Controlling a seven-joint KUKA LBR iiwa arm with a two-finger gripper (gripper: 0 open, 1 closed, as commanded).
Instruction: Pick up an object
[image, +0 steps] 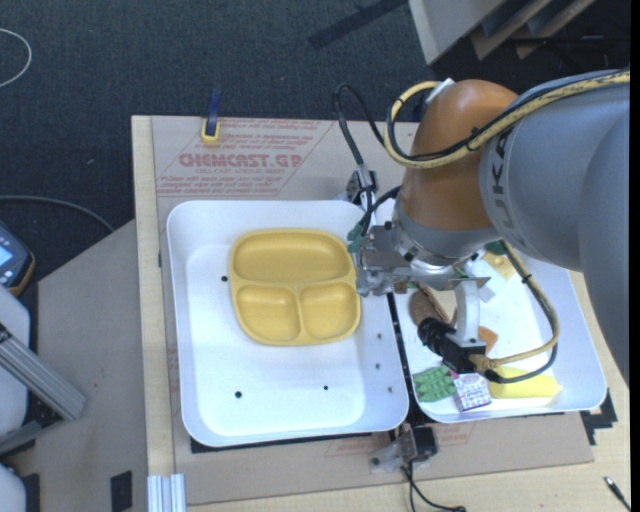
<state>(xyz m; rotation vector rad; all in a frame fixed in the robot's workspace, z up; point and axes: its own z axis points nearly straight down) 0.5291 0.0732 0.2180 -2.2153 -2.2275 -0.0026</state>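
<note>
A smooth, matte yellow plastic plate (295, 285) with rounded corners lies in the upper half of the left bin (185, 330). It is moulded into three compartments, one long one above two smaller ones. The bin is glossy white with a rolled rim, and a few small dark dots mark its bare floor.

The grey arm with its orange band covers most of the right bin (583, 352) from the right of the frame. The gripper (405, 272) sits low under the wrist, over the divide between the two bins, just beside the plate's right edge. The wrist hides it from above, so I cannot tell how far open it is or whether it has hold of anything.

At the bottom of the right bin a flat green piece (432, 384), a small box with a busy pink print (472, 392) and a yellow block (525, 382) lie close together, partly under cables. A brown shape (432, 300) below the wrist is too hidden to name.

A brown board with red lettering (250, 160) lies beneath the bins.
</note>
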